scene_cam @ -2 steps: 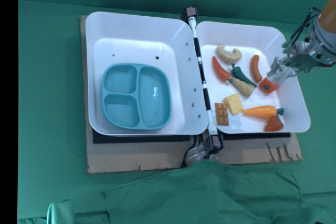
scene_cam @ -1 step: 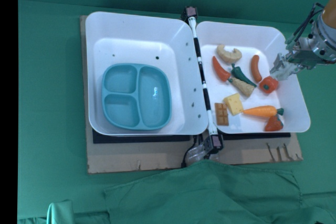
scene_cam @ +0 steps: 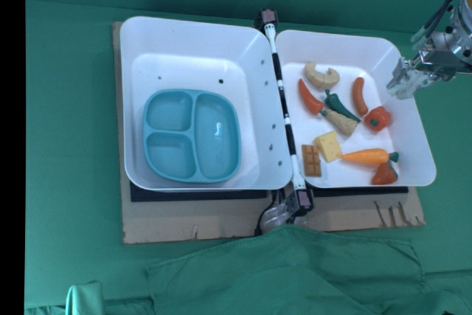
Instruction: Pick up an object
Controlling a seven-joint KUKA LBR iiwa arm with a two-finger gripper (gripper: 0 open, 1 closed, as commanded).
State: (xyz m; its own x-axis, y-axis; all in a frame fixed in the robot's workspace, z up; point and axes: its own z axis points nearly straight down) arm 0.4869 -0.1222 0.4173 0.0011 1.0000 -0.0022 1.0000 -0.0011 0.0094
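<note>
Green cloth (scene_cam: 295, 269) lies nearest. Gripper (scene_cam: 408, 82) hovers by right bin (scene_cam: 413, 136), holding nothing; can't tell its state. Next: reach down to toy food.

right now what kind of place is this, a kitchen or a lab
Probably a robot lab bench, not a kitchen: two white bins sit on green cloth, toy food like the carrot fills one, and a gripper hangs over it.

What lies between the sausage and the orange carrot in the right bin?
In the camera view, a red pepper lies between the sausage and the carrot, a little toward the bin's right wall. Around it the white floor is bare.
</note>
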